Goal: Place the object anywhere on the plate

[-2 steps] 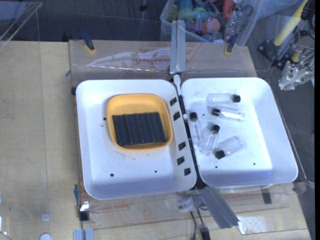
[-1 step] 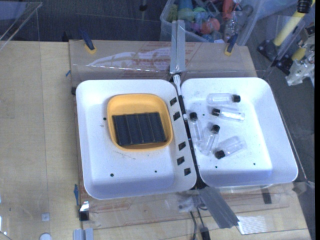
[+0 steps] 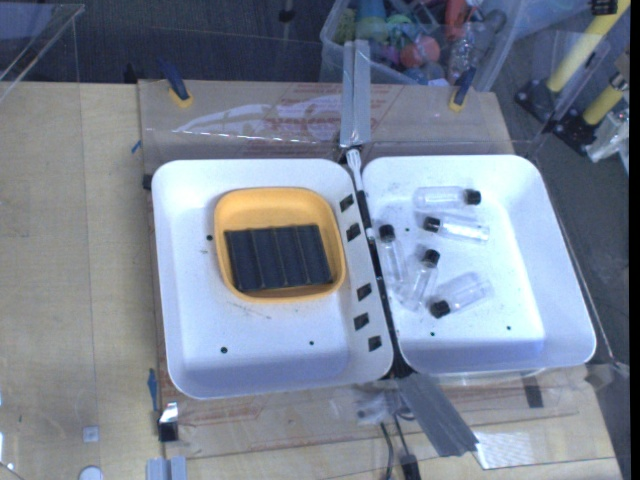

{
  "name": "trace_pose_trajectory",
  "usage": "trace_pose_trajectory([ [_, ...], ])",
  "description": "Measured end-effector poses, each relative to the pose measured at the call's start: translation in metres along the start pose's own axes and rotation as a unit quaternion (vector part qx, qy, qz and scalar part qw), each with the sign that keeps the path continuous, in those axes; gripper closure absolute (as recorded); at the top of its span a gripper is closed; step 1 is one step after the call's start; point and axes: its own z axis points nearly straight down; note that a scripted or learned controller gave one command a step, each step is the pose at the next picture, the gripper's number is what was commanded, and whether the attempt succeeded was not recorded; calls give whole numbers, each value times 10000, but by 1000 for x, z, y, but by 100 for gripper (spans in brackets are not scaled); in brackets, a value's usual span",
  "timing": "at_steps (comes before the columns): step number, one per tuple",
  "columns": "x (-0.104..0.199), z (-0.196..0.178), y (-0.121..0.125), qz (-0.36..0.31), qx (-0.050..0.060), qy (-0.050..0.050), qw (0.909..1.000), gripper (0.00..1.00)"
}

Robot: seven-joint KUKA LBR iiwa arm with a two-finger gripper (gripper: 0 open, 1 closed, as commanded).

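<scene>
How the arm is posed and how its gripper stands cannot be told at this moment.

A clear crate (image 3: pixel 430 18) of bright, jumbled toys stands beyond the bench (image 3: pixel 60 268) at 12 o'clock. A yellow-and-black stand (image 3: pixel 585 48) leans at 2 o'clock, and a grey metal strip (image 3: pixel 355 93) lies upright just behind the bins' seam.
</scene>
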Motion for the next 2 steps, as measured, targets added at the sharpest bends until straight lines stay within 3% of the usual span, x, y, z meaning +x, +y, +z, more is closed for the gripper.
trace_pose_trajectory([
  [1, -8, -17, -2, -1312, -3, -2, 9914, 100],
  [2, -22, -50, 20, -2626, -10, 3, 9649, 100],
])
